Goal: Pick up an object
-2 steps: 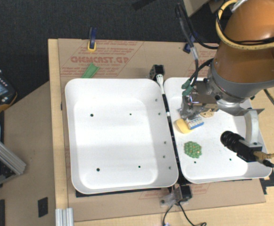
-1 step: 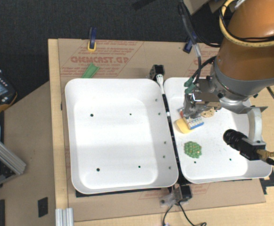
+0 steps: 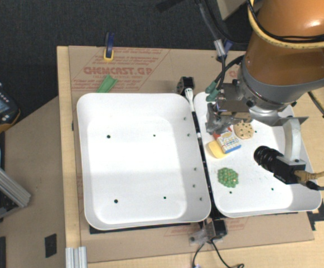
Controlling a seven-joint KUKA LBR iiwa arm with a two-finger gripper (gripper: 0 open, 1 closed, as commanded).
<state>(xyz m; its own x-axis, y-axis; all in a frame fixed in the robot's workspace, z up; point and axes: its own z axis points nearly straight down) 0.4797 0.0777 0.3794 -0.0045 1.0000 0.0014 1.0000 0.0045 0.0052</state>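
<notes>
- Station: 1 arm (image 3: 287, 38) reaches in from the view's right over 2 white bins. The left bin (image 3: 134, 161) plays no part in the step in hand.
- Gripper (image 3: 218, 126): low over the far inner part of the right bin (image 3: 262, 197), close to the wall shared by the 2 bins. Whether it stands apart or together cannot be told from this angle. Nothing is seen held in it.
- Candidates: 4 loose things lie in the right bin. A small printed box (image 3: 229, 143) and a yellow block (image 3: 214, 148) lie touching or nearly so. A round beige disc (image 3: 243, 130) lies just beside the box. A green knobbly ball (image 3: 227, 177) lies apart from the others, nearer the camera.
- Governing relation: the box and the yellow block lie directly on the near side of the gripper, just below it in the view. The disc lies off to its right in the view. The ball is the farthest of the 4.
- Long axis: the yellow block appears to lie slantwise to the bin wall. The exact angle is too small to confirm.
- Judgement: the pick is not yet made. The box and block pair is the likely target.
- Risk: the 2 lie so close that a closing grasp may catch both, or push 1 aside.
</notes>
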